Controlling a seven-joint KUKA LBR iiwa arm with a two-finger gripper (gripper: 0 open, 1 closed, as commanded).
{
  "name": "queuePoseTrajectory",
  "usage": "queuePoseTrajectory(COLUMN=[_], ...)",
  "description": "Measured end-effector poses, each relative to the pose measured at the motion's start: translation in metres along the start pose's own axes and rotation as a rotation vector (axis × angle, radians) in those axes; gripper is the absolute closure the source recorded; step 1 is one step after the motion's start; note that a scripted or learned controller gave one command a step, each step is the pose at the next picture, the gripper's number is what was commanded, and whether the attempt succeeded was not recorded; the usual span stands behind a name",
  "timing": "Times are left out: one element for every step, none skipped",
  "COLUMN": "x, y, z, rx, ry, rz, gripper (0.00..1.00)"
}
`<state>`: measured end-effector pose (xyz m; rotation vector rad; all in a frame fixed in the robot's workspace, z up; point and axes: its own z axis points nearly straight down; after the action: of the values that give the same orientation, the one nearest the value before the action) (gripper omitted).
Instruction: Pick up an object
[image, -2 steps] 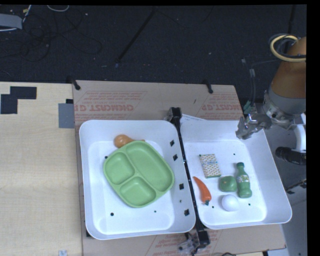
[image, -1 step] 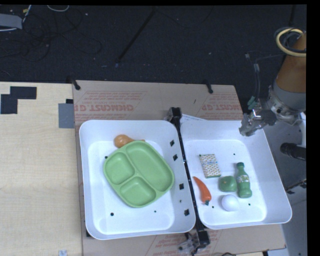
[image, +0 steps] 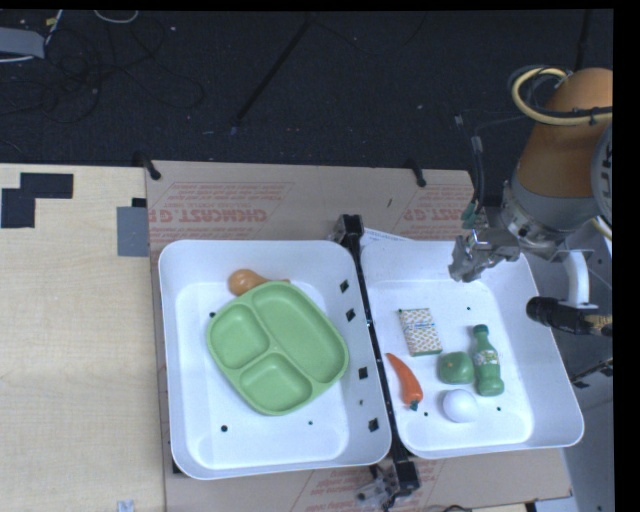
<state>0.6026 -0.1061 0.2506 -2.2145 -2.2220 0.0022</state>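
In the right bin lie a small patterned packet, an orange-red carrot, a green round piece, a green bottle and a white egg. My gripper hangs over the bin's far edge, up and to the right of the packet, apart from all of these. Nothing shows between its fingers.
The left bin bears a green divided plate with an orange ball at its far rim. A black divider runs between the bins. Cardboard lies under both. The arm's orange band stands at right.
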Motion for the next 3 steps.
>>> queuePoseTrajectory(x=[0.047,0.093,0.144], y=[-0.011,-0.039,-0.066], z=[0.003,0.018,0.012], rx=[0.0,0.003,0.002], ry=[0.0,0.0,0.0], rz=[0.0,0.0,-0.001], gripper=[1.0,1.0,1.0])
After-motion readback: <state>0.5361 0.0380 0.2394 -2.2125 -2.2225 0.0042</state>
